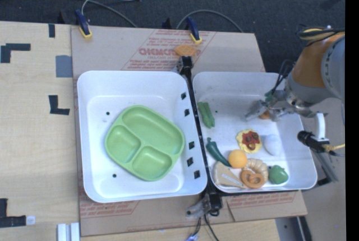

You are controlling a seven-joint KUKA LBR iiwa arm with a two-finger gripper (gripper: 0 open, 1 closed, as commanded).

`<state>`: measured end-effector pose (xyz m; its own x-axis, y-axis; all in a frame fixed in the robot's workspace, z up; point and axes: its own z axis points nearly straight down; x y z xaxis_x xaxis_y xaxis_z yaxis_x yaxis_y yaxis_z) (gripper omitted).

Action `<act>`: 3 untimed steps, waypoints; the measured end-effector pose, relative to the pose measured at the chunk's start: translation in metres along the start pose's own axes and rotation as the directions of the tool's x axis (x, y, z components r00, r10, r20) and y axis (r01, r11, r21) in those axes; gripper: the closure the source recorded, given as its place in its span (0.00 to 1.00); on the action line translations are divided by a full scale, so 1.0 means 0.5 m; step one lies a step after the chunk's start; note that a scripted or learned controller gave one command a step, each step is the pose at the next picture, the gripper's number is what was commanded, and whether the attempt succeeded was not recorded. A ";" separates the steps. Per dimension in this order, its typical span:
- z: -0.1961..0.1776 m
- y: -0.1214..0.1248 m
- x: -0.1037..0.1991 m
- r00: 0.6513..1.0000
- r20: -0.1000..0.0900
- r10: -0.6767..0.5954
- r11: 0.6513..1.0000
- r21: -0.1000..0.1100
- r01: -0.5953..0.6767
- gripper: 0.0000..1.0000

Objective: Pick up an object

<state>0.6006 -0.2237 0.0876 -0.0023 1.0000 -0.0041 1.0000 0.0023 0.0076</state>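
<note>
Pincer (pixel 262 111) low over the right bin (pixel 235 84) near its far right wall, fingertips too small and blurred to tell whether spread or pressed together, something orange beside them hard to make out. Below it in that bin, one pizza slice (pixel 249 140), one orange ball (pixel 238 159), one green pepper (pixel 277 175), one pretzel (pixel 253 177), two long green vegetables (pixel 206 114). One green divided plate (pixel 145 142) in the left bin (pixel 90 88).

Red printed lettering runs upside down across the cardboard sheet (pixel 162 49) at the far side of the worktop. The words are too blurred to read.
</note>
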 end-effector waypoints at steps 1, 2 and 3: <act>0.002 0.081 0.000 1.000 -0.001 0.000 1.000 0.002 0.000 0.00; -0.019 0.082 -0.001 1.000 0.002 -0.001 1.000 0.001 0.001 1.00; -0.098 0.028 0.057 1.000 -0.003 0.001 1.000 0.007 -0.001 1.00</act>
<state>0.6143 -0.1950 0.1364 -0.0015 1.0000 -0.0011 1.0000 0.0015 0.0010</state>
